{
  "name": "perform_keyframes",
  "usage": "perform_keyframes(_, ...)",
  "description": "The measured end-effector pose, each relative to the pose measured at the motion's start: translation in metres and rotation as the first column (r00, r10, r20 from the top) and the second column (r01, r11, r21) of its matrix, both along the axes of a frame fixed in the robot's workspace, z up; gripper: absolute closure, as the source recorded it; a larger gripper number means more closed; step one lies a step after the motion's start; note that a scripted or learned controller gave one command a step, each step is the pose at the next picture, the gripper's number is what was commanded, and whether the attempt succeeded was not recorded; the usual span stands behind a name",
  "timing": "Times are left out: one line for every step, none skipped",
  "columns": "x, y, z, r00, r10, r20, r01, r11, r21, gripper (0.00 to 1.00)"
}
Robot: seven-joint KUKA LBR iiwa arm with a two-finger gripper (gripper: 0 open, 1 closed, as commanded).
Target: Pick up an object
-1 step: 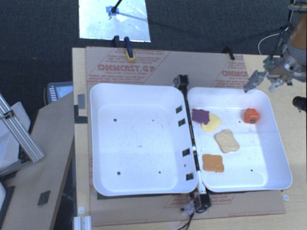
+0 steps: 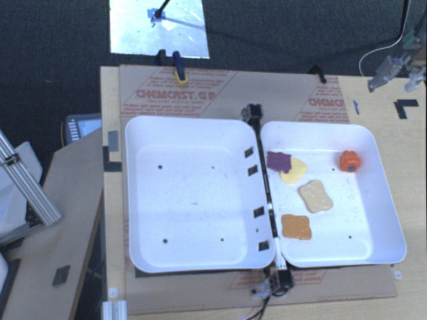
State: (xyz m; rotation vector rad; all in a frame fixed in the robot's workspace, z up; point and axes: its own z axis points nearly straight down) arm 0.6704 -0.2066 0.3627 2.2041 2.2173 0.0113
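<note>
The right bin [image 2: 373,242] holds several small toy foods. A purple piece [image 2: 279,160] lies near its left wall, touching a yellow piece [image 2: 295,172]. Below them are a tan biscuit-shaped piece [image 2: 315,196] and an orange-brown toast-like piece [image 2: 296,227]. A red-orange pepper-like object [image 2: 349,161] sits alone toward the back right. My gripper [image 2: 398,72] is at the view's upper right edge, beyond the bin's back right corner and well apart from every object, with nothing seen in it.
The left bin [image 2: 193,192] adjoins the right one along a clipped seam [image 2: 261,192]. Both rest on a cardboard sheet [image 2: 200,89]. A yellow-blue clamp [image 2: 179,69] and a shiny plate [image 2: 159,19] are at the back; an aluminium rail [image 2: 27,185] stands left.
</note>
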Motion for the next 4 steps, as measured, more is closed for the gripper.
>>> perform_keyframes(-0.014,0.001,0.139,1.000,0.001,0.003,-0.001,1.000,-0.001,0.00)
perform_keyframes(-0.013,0.001,0.141,1.000,0.005,-0.007,-0.005,1.000,0.001,1.00)
perform_keyframes(-0.017,0.072,0.175,1.000,0.004,-0.009,-0.004,1.000,0.006,1.00)
perform_keyframes(-0.001,0.161,0.173,1.000,0.007,-0.011,-0.007,1.000,0.008,1.00)
